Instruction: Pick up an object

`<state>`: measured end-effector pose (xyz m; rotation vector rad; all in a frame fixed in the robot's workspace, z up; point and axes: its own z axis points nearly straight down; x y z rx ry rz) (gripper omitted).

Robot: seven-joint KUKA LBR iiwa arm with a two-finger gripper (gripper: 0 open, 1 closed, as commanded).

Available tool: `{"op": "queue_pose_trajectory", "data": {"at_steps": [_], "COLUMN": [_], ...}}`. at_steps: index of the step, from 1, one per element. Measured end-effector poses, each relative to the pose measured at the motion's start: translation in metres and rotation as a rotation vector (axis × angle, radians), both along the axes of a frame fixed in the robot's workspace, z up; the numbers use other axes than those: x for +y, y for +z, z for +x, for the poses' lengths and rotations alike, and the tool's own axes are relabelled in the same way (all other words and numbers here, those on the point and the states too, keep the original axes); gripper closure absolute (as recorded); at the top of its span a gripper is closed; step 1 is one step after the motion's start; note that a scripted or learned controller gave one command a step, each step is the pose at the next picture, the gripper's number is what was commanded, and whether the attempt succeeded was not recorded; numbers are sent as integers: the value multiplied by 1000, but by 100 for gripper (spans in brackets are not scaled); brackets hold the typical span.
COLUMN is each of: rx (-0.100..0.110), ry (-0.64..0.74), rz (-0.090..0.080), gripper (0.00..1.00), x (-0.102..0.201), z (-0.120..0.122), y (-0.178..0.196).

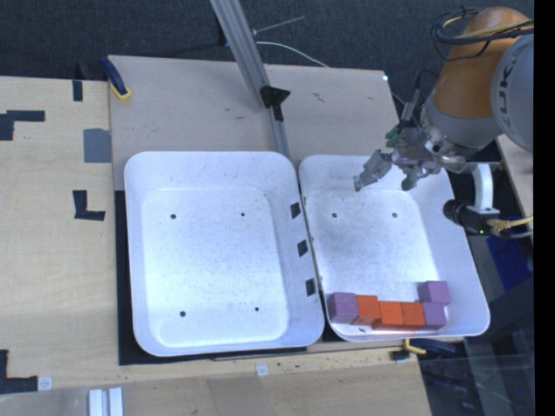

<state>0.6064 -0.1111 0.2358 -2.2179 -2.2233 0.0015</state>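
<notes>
— Sitting along the lower edge of the right shallow white plastic bin [451, 232], at the lower right of the frame, is a row of small blocks. What do you make out there?

— At the left end a purple cube-shaped block [343, 305], then two orange rectangular blocks [368, 308] [402, 314] touching one another, and at the right end two more purple blocks: one [434, 292] a little higher in the frame, the other [435, 315] just below it. All of them lie close together against the bin's lower wall.

— And the arm?

— The grey arm with the orange band [473, 68] comes in from the upper right. Its two-finger gripper [386, 177] hangs over the upper rim of the same bin, well apart from the blocks. The jaws stand apart, one finger [368, 173] angled down to the left, the other to its right, with nothing between them.

— What is beside that bin?

— The left shallow white plastic bin [139, 232], touching it along the middle of the frame, its floor speckled with dark dots. Small black tabs [302, 248] sit along the seam between the two.

— Farther out?

— Both bins rest on a pale wooden tabletop [52, 258] with black tape marks at the left. A silver metal rail [238, 37] slants down from the top centre to a black clamp [274, 97] above the bins. A blue-and-yellow clamp [115, 78] sits at the upper left, and a thin white cable [299, 52] crosses the board near the rail.
</notes>
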Motion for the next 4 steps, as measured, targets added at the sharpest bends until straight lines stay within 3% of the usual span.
{"op": "queue_pose_trajectory", "data": {"at_steps": [1,2,3,4], "rx": [2,-10,4,-2], "ry": [-2,-3,-1,-3], "rz": [-1,-4,0,-2], "gripper": [0,0,0,0], "x": [5,-49,-25,-49], "z": [-9,-4,-16,-4], "y": [-17,114,66,78]}}
